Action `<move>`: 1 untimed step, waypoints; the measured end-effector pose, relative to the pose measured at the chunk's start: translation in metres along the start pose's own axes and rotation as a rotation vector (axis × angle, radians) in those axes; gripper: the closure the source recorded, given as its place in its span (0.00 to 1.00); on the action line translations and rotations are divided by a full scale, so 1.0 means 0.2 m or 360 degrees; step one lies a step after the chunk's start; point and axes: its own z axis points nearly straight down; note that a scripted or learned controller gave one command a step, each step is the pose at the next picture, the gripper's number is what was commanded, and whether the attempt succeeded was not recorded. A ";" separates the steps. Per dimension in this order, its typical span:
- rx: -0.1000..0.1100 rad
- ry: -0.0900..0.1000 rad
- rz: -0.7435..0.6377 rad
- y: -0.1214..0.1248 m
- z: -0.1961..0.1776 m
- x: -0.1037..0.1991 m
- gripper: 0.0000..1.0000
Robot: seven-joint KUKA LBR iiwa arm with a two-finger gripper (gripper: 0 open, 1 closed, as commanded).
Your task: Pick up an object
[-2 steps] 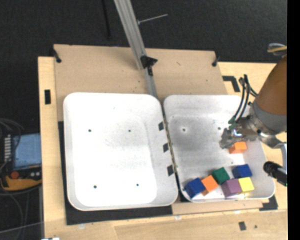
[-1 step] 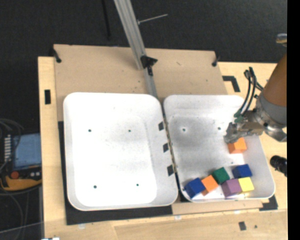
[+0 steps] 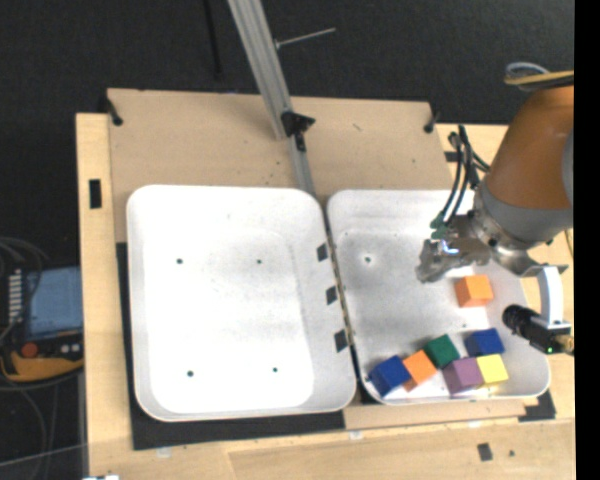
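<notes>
A pale wooden bench [image 3: 95,268] is sitting on a dark, almost black carpeted floor [image 3: 100,28], its plain back board [image 3: 200,138] running flat behind the two white bins [image 3: 230,298]. A grey metal rail [image 3: 263,53] is slanting in from the top and ending in a black clamp [image 3: 297,124] near the bench's back edge, and a thin rod [image 3: 305,37] is lying on the floor just beside it. At the left, a blue box [image 3: 55,300] is resting among loose dark cables [image 3: 0,258] beside an orange-and-black device [image 3: 40,360], with even light falling over everything.
</notes>
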 end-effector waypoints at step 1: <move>-0.0002 0.0002 -0.0004 0.06 -0.04 0.28 1.00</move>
